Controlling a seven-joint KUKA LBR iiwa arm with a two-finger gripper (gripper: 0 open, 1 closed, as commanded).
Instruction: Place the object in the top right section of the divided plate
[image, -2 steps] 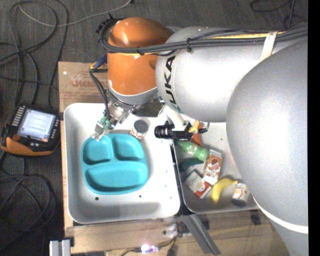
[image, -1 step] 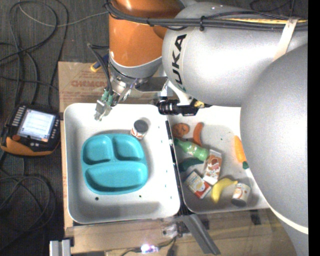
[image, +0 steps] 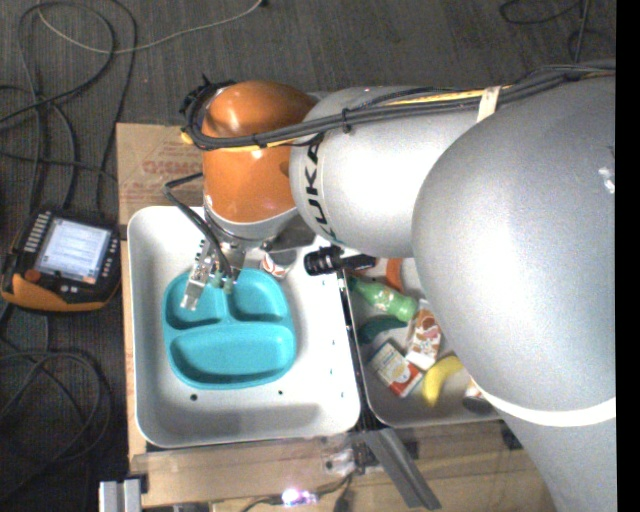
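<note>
A blue divided plate (image: 235, 355) lies in the left white bin (image: 150, 330), with two small sections at the top and one wide section below. My gripper (image: 208, 278) hangs from the orange wrist band over the top of the plate, at about the ridge between the top left section and the top right section (image: 262, 298). I see nothing lying in any section. A small red and white thing (image: 273, 264) peeks out under the wrist, just beyond the plate's top right edge; most of it is hidden.
The right bin (image: 362, 390) holds a green bottle (image: 385, 298), a red and white carton (image: 398, 368), a banana (image: 440, 380) and other items, largely covered by the arm. A pendant (image: 65, 258) lies on the floor at left.
</note>
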